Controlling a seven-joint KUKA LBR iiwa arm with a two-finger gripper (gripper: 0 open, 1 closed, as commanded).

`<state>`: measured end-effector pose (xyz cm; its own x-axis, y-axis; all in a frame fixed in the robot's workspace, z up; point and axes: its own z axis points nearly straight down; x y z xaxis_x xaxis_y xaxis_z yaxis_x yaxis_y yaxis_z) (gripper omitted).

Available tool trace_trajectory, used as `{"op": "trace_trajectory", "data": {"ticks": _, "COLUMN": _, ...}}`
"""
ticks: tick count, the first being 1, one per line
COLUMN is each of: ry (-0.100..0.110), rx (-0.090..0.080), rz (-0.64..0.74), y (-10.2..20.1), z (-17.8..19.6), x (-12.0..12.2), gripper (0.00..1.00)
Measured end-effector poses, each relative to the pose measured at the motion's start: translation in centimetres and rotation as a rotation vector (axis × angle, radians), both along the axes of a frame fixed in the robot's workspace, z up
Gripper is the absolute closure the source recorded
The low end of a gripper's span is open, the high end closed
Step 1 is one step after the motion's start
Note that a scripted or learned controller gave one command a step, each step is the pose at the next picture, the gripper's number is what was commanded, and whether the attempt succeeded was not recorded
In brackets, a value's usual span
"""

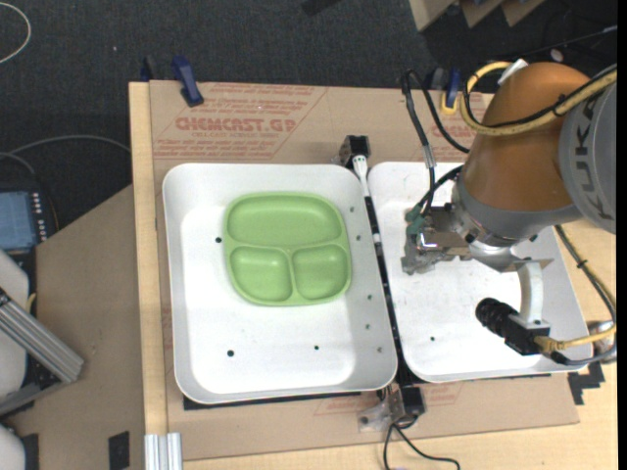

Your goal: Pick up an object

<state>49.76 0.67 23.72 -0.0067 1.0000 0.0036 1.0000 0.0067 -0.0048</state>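
The gripper (pixel 423 251) hangs low over the right bin (pixel 451 346), its opening impossible to tell, while the green tray (pixel 287 248) lies in the left bin (pixel 274 360).

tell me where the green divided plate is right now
The green divided plate lies in the left bin, toward its far half, across the divider from the end effector over the right bin.

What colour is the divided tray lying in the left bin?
Light green, seen in the camera view: the divided tray in the left bin.
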Motion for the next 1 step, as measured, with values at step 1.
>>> {"op": "trace_trajectory", "data": {"ticks": 1, "ry": -0.021, "rx": -0.001, "rz": -0.002, "y": 1.41, "z": 14.12, "x": -1.76, "gripper": 1.0}}
